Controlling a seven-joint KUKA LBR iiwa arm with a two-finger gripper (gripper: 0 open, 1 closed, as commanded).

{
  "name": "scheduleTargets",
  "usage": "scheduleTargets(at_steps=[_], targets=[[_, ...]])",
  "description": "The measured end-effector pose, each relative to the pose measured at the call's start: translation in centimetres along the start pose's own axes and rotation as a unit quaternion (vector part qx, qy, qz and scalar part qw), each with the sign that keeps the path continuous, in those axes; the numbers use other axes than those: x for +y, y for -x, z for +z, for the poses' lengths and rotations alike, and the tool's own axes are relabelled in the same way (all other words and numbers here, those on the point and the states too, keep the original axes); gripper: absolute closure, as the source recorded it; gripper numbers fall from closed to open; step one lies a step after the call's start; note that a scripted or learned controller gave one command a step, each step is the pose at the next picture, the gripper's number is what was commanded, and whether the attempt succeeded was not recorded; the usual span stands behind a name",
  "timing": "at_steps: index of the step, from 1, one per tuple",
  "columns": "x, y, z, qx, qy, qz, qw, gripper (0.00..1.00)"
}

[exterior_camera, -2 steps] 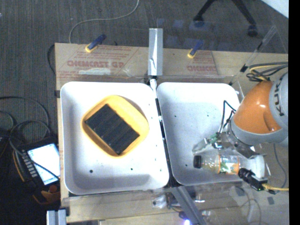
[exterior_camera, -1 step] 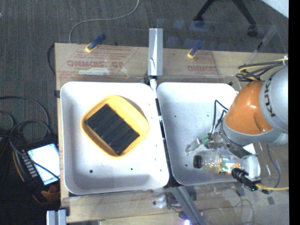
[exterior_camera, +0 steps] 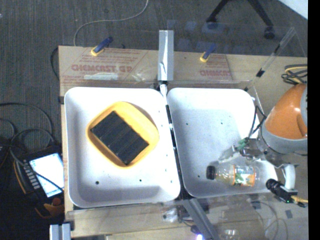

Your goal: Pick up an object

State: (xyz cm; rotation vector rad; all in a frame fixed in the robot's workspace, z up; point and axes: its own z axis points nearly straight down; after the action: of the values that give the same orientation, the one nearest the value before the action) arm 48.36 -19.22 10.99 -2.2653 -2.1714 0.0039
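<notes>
A clear plastic bottle [exterior_camera: 233,175] lies on its side in the right bin [exterior_camera: 210,119], near the front right corner, with its dark cap pointing left. My gripper [exterior_camera: 243,150] hangs just above and behind the bottle, below the arm's orange band [exterior_camera: 287,118]. It is small and partly hidden by the wrist. In the left bin [exterior_camera: 80,179] rests a yellow dish [exterior_camera: 145,118] with a black ribbed slab [exterior_camera: 120,137] lying in it.
The raised rims of the two bins meet along the middle divider [exterior_camera: 170,134]. Cables and a black part of the arm [exterior_camera: 281,189] sit at the right bin's front right edge. A tablet [exterior_camera: 45,173] lies on the floor left of the bench.
</notes>
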Motion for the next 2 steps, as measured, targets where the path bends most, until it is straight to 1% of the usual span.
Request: scheduleTargets(at_steps=[1, 2], targets=[[2.29, 2.39, -0.32, 0.002, 0.0, -0.021, 0.9998, 0.0], [2.34, 2.3, -0.96, 0.002, -0.002, -0.022, 0.9998, 1.0]])
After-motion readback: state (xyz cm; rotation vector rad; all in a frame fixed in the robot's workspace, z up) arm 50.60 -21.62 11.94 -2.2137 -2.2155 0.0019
